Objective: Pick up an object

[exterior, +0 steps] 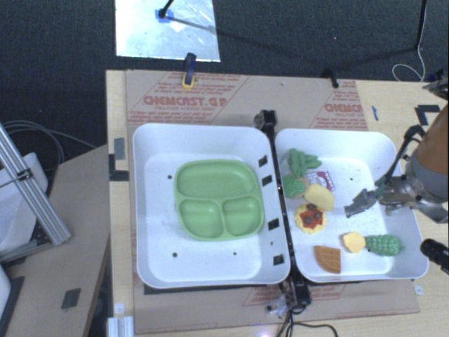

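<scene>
Where toy foods (pixel 311 217) crowd, pincer (pixel 358 203) hovers beside.

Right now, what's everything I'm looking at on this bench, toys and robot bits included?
left bin: one, white, left half of the bench
right bin: one, white, beside it on the right
tray: one, green, three compartments, in the left bin
green toy: one, leafy, top left of the right bin
yellow toy: one, rounded, below the green toy
round toy: one, yellow with red topping, middle left of the right bin
brown toy: one, wedge-shaped, bottom of the right bin
small yellow toy: one, lower right of the right bin
bumpy green toy: one, touching the small yellow toy's right side
arm: one, grey, entering from the right
end effector: one, dark, over the right bin
</scene>
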You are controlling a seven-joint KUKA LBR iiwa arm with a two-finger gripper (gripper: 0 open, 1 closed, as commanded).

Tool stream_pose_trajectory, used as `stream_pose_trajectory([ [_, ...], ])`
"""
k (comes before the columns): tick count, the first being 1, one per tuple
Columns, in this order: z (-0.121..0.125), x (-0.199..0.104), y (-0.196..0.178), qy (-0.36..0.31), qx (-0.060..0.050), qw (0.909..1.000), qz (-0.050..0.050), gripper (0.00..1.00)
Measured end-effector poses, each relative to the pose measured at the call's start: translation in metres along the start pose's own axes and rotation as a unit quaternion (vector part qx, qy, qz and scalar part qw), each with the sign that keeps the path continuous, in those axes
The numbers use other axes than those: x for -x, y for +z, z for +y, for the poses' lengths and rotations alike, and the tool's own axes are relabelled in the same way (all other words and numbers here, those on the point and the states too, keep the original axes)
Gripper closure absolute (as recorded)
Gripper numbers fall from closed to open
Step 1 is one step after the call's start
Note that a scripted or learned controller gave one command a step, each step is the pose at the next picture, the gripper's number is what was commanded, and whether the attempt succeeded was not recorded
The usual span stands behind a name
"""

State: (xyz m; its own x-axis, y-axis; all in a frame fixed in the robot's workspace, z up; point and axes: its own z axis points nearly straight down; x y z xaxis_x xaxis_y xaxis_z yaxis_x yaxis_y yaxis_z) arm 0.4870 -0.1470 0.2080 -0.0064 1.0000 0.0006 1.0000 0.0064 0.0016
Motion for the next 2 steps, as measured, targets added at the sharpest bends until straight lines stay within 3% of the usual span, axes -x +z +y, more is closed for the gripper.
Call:
stream_pose_trajectory([
  [1, 0.000, -0.058, 0.128, -0.001, 0.000, 1.0000, 0.000, 0.00],
  [2, 0.033, -0.016, 0.076, 0.003, 0.003, 1.0000, -0.002, 0.00],
])
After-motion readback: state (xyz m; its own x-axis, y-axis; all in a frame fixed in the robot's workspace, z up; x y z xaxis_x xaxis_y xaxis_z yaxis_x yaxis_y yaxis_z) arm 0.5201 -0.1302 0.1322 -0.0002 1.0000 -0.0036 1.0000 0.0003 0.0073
